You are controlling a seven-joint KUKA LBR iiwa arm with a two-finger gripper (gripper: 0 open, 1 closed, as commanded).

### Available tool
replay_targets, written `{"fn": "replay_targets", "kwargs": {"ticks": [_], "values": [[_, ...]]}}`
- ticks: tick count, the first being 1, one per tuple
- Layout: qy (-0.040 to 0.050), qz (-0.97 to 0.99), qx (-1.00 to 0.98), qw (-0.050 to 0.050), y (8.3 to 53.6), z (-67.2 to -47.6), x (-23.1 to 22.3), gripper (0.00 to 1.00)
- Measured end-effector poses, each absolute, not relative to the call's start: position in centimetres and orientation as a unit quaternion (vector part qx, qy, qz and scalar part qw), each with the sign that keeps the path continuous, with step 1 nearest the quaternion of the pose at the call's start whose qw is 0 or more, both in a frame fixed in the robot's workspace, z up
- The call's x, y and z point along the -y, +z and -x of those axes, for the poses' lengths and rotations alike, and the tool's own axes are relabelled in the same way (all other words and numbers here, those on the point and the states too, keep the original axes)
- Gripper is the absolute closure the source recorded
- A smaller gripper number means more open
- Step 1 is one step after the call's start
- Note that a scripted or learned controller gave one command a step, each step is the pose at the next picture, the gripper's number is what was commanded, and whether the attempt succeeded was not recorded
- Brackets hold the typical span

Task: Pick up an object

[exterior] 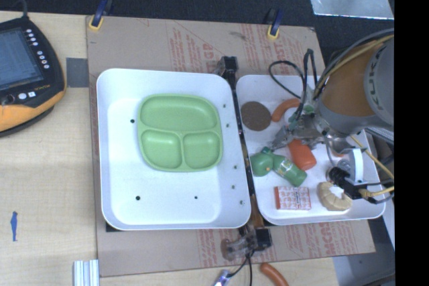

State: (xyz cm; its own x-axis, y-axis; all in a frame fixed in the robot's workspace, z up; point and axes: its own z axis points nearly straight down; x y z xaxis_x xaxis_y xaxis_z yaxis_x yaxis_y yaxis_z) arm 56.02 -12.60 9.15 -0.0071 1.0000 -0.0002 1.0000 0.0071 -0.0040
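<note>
Several small things lie in the right bin [322, 216], and your gripper [295, 132] is low among them, so you are at the reach-and-close step, with nothing lifted yet. Whether the gripper is open or closed cannot be told from this slant; the wrist and cables crowd it.

Just on the near side of the gripper sits an orange block [303, 155], probably the likeliest catch. Beyond that block lie two green pieces [267, 162]. A brown disc [255, 115] lies away from the arm, and a curved orange piece [285, 107] is on the gripper's far side.

Next you likely need a firm close on one item, then a straight lift clear of its neighbours.
</note>
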Motion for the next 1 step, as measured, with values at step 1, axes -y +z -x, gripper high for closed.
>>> {"fn": "replay_targets", "kwargs": {"ticks": [1], "values": [[0.0027,0.704,0.711,0.001,10.2,-56.03,12.77,1.0]]}}
